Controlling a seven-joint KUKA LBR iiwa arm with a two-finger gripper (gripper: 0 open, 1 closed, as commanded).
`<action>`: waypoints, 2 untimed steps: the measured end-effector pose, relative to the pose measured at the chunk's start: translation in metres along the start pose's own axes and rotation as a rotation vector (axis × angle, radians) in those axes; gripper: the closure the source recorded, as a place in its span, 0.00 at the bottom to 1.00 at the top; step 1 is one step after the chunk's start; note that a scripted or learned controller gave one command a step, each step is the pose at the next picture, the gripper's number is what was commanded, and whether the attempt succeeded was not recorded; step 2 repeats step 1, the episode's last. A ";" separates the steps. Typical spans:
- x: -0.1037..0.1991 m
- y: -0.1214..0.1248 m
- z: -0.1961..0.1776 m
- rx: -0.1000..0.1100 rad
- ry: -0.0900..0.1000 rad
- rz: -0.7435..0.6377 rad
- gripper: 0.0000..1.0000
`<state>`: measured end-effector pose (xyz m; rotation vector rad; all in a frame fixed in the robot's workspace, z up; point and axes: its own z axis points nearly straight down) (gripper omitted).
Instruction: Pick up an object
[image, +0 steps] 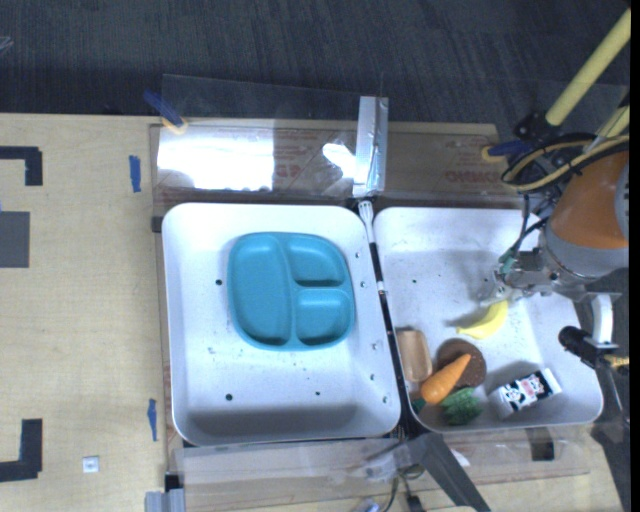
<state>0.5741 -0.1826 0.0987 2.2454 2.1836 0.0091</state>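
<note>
Two fingers' state I cannot tell; the gripper (512, 278) hangs near the right bin's (440, 245) three o'clock wall, just above a yellow banana (484, 321). Toward six o'clock, a carrot (446, 378), broccoli (461, 405) and small carton (527, 390) crowd the rim, leaving bare floor at eleven o'clock.
</note>
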 end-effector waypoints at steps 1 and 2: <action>0.061 0.047 -0.097 0.002 0.003 0.104 1.00; 0.061 0.047 -0.097 0.002 0.003 0.104 1.00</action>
